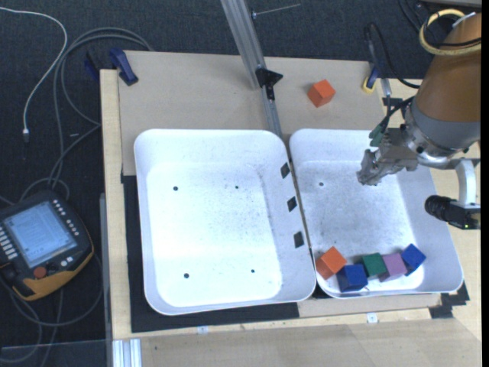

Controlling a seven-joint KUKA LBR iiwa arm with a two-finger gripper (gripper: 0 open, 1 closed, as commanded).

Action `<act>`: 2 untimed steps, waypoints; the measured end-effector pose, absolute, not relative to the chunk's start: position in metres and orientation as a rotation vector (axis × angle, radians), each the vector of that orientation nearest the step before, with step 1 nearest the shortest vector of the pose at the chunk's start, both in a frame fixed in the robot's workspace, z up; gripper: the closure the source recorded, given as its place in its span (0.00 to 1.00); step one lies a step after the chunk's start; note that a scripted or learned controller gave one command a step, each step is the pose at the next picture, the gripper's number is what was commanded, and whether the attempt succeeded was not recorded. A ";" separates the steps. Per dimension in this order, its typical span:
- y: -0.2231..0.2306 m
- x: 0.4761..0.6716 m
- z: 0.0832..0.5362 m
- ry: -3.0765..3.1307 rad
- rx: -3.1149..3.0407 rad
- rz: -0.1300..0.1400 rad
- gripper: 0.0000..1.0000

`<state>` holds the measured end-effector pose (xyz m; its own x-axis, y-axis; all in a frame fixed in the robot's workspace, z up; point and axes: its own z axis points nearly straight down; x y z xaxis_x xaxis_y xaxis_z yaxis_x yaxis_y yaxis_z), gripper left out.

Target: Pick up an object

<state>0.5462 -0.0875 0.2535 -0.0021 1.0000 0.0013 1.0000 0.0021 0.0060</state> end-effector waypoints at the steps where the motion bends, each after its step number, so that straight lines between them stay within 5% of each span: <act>1: -0.050 0.518 0.196 2.232 2.224 -0.006 1.00; 2: -0.124 0.491 0.276 2.207 2.222 0.005 1.00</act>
<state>0.4909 -0.1236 0.2760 0.0067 1.0000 -0.0048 0.9999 -0.0066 0.0092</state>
